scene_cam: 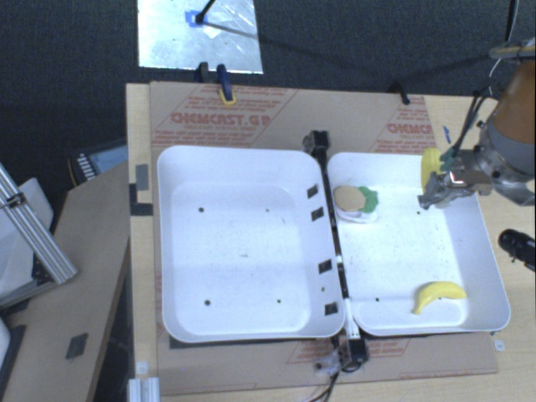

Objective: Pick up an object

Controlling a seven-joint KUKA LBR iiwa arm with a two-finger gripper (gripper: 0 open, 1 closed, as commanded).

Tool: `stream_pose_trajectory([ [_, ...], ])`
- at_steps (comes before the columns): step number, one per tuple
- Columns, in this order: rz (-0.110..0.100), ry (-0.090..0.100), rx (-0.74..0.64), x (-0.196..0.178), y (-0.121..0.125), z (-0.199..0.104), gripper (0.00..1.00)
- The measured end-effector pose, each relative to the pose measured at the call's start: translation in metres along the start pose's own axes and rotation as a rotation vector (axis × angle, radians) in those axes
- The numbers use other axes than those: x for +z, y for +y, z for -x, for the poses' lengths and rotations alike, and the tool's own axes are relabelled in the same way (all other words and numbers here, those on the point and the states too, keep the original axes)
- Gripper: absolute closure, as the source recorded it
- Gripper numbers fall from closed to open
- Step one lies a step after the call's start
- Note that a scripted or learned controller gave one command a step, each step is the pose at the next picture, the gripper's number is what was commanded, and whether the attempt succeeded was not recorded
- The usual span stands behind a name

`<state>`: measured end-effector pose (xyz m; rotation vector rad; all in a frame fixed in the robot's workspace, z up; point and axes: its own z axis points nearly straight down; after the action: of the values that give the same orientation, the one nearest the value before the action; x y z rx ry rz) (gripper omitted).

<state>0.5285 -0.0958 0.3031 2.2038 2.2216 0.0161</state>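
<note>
In the right bin (469, 249), a yellow banana (439, 295) lies near the front right corner. A tan round toy with green and white parts (356, 201) rests at the bin's back left, close to the divider. A second yellow object (430, 166) stands by the bin's far edge. My gripper (434, 195) hangs over the right bin's back part, just below and right of that yellow object and well to the right of the tan toy. The grey arm (511, 153) comes in from the right.
The left bin (176, 249) sits beside the right one, joined by black clips (327, 266) along the divider. Both rest on a cardboard sheet (251, 115). A foil sheet (201, 23) lies at the back, and a metal rail (33, 233) at the left.
</note>
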Motion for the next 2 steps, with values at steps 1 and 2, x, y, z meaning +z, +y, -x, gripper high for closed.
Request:
stream_pose_trajectory([
  [1,-0.009,0.003,-0.002,-0.039,-0.007,-0.047,1.00],
  [2,-0.008,0.002,0.000,-0.083,-0.017,-0.075,1.00],
])
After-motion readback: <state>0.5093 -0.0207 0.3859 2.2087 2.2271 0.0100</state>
